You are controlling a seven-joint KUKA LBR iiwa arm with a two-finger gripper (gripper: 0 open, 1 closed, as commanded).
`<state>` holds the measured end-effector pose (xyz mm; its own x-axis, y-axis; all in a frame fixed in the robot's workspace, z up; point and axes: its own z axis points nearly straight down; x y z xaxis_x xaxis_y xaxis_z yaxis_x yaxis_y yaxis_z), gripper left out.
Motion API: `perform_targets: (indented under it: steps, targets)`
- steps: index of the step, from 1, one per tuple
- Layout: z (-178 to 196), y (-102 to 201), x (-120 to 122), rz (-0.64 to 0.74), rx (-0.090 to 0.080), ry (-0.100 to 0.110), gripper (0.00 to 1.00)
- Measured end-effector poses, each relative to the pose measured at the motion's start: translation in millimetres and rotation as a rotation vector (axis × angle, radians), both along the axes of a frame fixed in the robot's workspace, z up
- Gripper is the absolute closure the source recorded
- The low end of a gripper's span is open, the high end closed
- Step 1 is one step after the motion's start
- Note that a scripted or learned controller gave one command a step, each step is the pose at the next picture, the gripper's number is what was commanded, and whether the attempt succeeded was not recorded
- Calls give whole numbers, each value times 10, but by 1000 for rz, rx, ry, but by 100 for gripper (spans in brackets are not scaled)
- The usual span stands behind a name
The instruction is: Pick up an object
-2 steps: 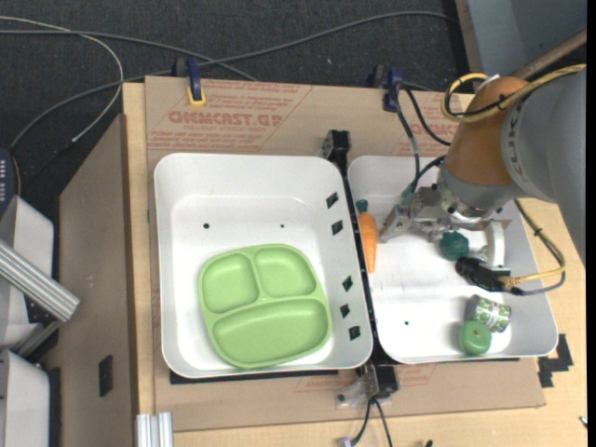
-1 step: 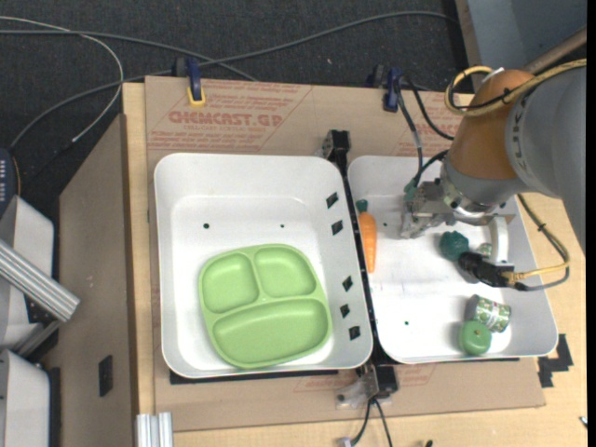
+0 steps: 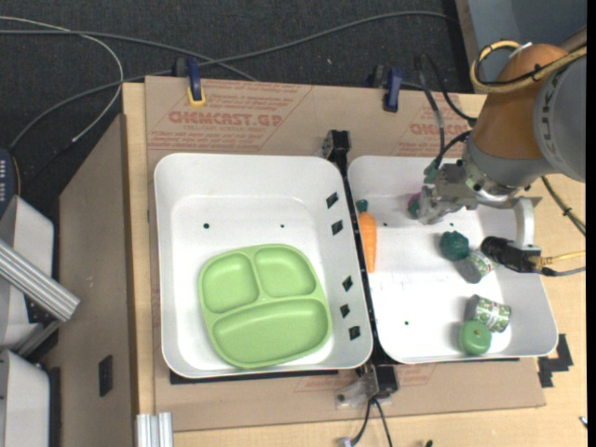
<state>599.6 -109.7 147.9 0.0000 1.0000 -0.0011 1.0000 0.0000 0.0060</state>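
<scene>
Near edge of the surface (image 3: pixel 140 361): left bin (image 3: pixel 177 184) holds a green divided plate (image 3: pixel 265 303) in its near half; right bin (image 3: pixel 531 343) has a green round piece (image 3: pixel 475 337) and a small can-like item (image 3: pixel 492 313) at its near right corner, touching or almost; farther in, a dark teal lump (image 3: pixel 454 244) with a grey-green cylinder (image 3: pixel 477 265) just beside it on the near right; an orange carrot (image 3: pixel 368 238) lies along the bin's left wall, long axis running near to far; a small teal bit (image 3: pixel 361 207) just beyond its far tip; gripper (image 3: pixel 434 205) hangs low over the far middle of the right bin, nothing seen between its parts, open or closed cannot tell; likely target is the teal lump, just near-right of the gripper, the closest item; carrot lies to its left, a bit farther off; judged step: approach, nothing lifted yet.
</scene>
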Motion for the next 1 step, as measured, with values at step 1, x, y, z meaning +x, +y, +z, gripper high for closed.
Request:
perform_targets:
  steps: [1]
  targets:
    - [464,-58,-16,0,0,0,100]
